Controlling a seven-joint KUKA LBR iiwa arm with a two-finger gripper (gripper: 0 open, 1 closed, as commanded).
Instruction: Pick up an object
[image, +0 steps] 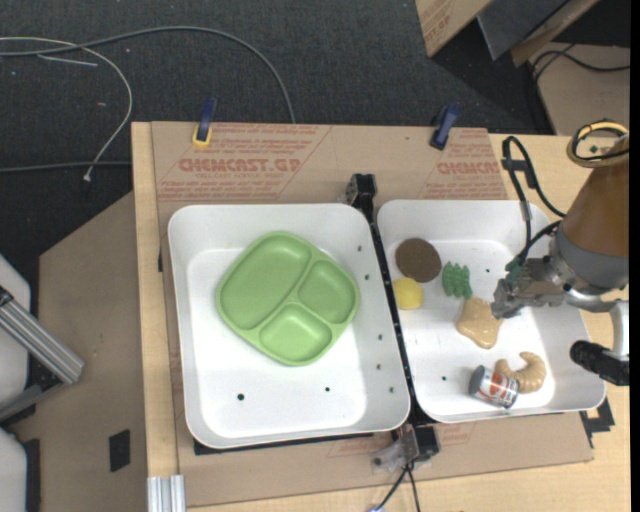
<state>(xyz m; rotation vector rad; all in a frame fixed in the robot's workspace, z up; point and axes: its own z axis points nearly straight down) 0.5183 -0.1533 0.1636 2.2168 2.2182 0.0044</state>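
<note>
In the right bin (440, 385) lie a brown round disc (418, 259), a yellow piece (408, 293), a small green toy (457, 280), a tan lump (478, 323), a tan croissant-shaped piece (529, 371) and a small can (493, 386) on its side. My gripper (509, 297) hangs low over the right side of this bin, just right of and above the tan lump, close to it. The arm's body hides whether anything sits between its tips.
The left bin (200, 400) holds a green three-compartment plate (288, 297). A black clamp (361, 189) sits between the bins at the back. Blue clips (206, 111) pin the cardboard's far edge. Cables run along the arm at the right.
</note>
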